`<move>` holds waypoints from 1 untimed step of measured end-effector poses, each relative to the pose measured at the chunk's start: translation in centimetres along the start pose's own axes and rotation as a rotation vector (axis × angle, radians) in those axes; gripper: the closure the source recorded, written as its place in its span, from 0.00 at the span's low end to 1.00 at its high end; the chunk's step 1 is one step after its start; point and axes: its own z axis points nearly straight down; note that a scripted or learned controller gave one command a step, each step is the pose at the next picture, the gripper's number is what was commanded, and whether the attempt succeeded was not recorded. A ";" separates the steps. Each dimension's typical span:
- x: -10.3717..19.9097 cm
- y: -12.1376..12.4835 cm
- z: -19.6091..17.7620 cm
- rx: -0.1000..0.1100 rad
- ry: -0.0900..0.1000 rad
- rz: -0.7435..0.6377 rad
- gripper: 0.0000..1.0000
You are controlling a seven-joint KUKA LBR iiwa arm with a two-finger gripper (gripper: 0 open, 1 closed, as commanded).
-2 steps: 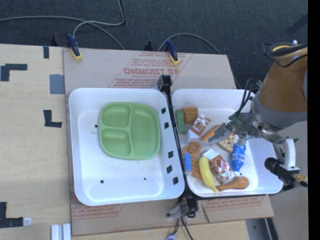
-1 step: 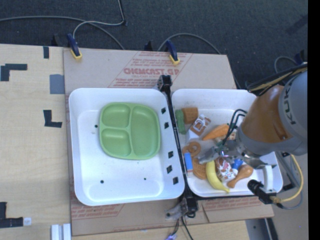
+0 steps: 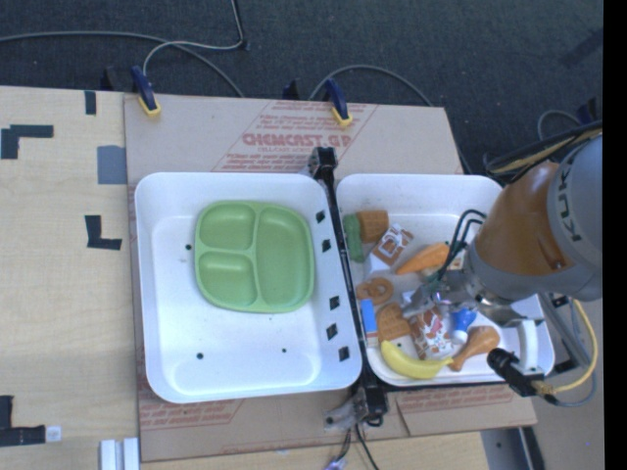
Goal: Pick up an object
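Two white bins sit side by side, the left bin (image 3: 162,292) carrying a green divided plate (image 3: 255,257) and the right bin (image 3: 411,186) crowded with toy food, where the gripper (image 3: 434,300) is low among a carrot (image 3: 423,259), a banana (image 3: 411,362) and a drumstick (image 3: 474,345).

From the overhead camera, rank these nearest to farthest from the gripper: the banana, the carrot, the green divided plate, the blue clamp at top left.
Gripper is low in the right bin, among the toy food.
1. and 2. Carrot, just above it, and banana, below it at the bin's front edge: too close to call.
3. Green divided plate, in the left bin.
4. Blue clamp, on the cardboard's far-left corner.
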 end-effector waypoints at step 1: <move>7.4 3.1 -8.5 0.015 0.004 -0.001 1.00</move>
